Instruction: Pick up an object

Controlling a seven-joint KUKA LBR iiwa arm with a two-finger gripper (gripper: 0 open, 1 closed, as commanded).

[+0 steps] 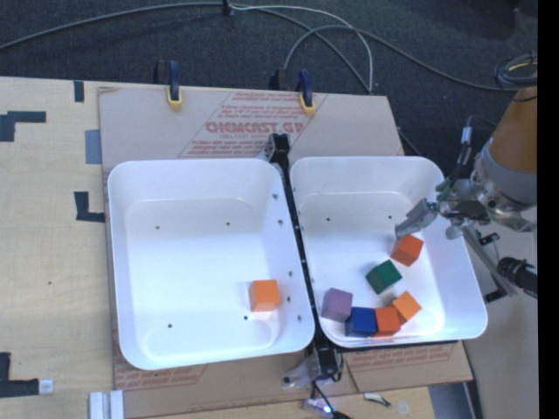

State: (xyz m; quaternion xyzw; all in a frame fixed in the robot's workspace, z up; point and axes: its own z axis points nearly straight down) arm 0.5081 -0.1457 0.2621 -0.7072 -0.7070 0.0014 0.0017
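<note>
My gripper (428, 230) hangs over the right side of the right bin (349, 182), open, with nothing between its fingers. One grey finger (412, 221) points down and left, and its tip is just above an orange cube (407, 250) on the bin floor. Toward the front of that bin lie a green cube (383, 277), a purple cube (337, 304), a blue cube (361, 321) and two more orange cubes (388, 319) (407, 305), packed close together. A single orange cube (265, 295) sits near the front right of the left bin (140, 199).
A black divider (293, 225) runs where the two bin walls meet. The bins rest on a cardboard sheet (244, 120) held by two clamps (174, 84) at the back. Cables (332, 42) lie on the floor behind.
</note>
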